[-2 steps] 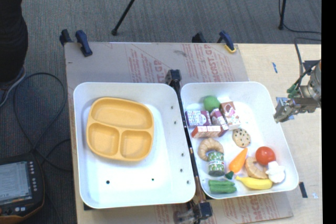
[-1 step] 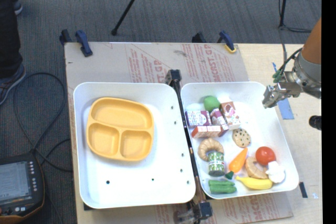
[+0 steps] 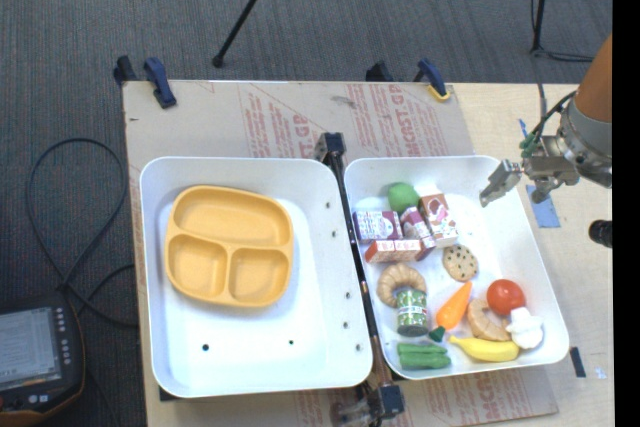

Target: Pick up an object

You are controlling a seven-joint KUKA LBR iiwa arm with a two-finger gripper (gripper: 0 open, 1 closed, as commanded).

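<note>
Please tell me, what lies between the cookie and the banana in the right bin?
In the camera view, the orange carrot lies between the cookie and the banana, running at a slant. A donut with a tomato sits just to its right.

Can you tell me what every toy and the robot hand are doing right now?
gripper: hovering at the right bin's far right edge, holding nothing
yellow tray: lying flat in the left bin, nothing in its compartments
green ball: resting in the right bin
cookie: lying flat
carrot: lying tilted
tomato: sitting beside the carrot
banana: lying along the near edge
green can: standing upright against the croissant
</note>
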